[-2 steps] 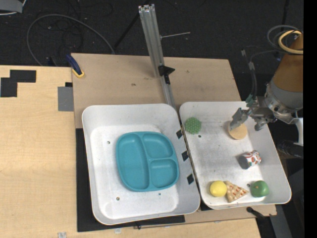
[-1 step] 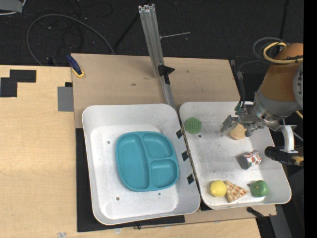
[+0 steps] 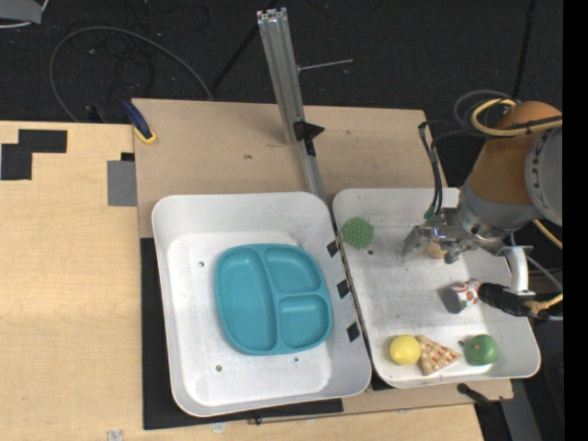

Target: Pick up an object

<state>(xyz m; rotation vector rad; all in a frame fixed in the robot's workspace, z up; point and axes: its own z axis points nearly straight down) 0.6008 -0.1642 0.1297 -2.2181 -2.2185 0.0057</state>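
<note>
While the arm (image 3: 514,168) is reached in from the right, its end effector (image 3: 432,243) is seen low over the upper part of the right bin (image 3: 404,292), with the fingers spread apart and nothing between them. No object is held.

Candidate objects are all noted in the right bin. A green bumpy ball (image 3: 357,233) lies near the bin's upper left corner, to the left of the end effector and apart from it. A small dark, red and white item (image 3: 462,295) lies below the end effector, toward the bin's right side; its identity cannot be made out. Along the near edge, a yellow lemon-like fruit (image 3: 404,349), a pizza-slice toy (image 3: 437,356) and a green round fruit (image 3: 481,348) are lined up, the pizza slice touching or just beside the lemon. In the left bin (image 3: 175,246) a teal divided tray (image 3: 273,298) is resting; it is flat and judged an unlikely target.

Step in hand, as judged: approach or search, before any grasp. The end effector is positioned over bare bin floor between the ball and the small dark item.

Next move, as judged: a target must be chosen, the open fingers centred over it, lowered to straddle it, then closed. The ball may roll away if nudged.
</note>
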